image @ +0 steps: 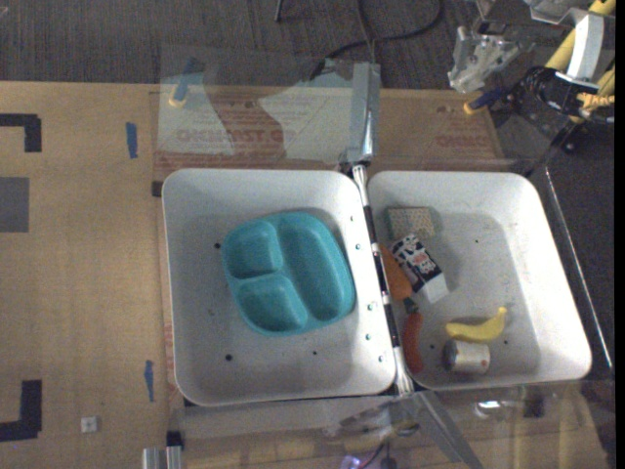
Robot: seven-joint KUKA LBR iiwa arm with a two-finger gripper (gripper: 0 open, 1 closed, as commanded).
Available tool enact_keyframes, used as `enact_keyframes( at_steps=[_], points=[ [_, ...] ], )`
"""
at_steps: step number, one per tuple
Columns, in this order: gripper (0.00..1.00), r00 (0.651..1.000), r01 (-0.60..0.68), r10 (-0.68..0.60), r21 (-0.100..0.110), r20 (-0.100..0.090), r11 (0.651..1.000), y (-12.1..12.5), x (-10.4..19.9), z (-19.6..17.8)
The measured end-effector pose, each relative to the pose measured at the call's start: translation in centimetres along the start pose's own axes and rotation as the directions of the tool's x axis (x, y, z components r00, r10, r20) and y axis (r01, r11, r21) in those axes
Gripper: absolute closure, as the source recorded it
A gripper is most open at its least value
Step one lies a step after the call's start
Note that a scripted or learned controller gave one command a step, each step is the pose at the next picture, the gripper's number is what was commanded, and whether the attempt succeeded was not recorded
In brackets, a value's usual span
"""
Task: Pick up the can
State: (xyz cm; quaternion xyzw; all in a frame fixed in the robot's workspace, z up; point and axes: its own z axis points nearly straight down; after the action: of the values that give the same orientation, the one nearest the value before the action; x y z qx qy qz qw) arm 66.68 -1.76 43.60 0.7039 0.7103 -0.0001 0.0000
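Note:
The can [467, 357] is small and silver and lies on its side near the front edge of the right bin [547, 262]. It sits just below a yellow banana [479, 326]. My gripper [480, 59] hangs high at the top right, beyond the far edge of the right bin and well away from the can. Nothing shows in its grasp.
A red sausage-shaped toy [413, 343] lies left of the can, with an orange piece [395, 277] above it. A black-and-white carton [420, 265] and a tan sponge-like block [410, 222] sit by the right bin's left wall. A teal divided plate [288, 272] rests in the left bin [190, 281].

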Motion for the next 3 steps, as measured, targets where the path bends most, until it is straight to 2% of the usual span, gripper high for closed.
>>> enact_keyframes(
  at_steps=[1, 2, 3],
  points=[
    [1.00, 1.000, -0.005, 0.005, -0.001, 0.000, 1.000, 0.0, 6.0, 0.0],
    [1.00, 0.996, -0.091, 0.091, 0.001, 0.000, 0.996, -2.6, 4.8, 0.0],
    [1.00, 0.998, 0.060, -0.060, -0.004, 0.000, 0.998, 0.1, 11.9, 0.0]
  ],
)
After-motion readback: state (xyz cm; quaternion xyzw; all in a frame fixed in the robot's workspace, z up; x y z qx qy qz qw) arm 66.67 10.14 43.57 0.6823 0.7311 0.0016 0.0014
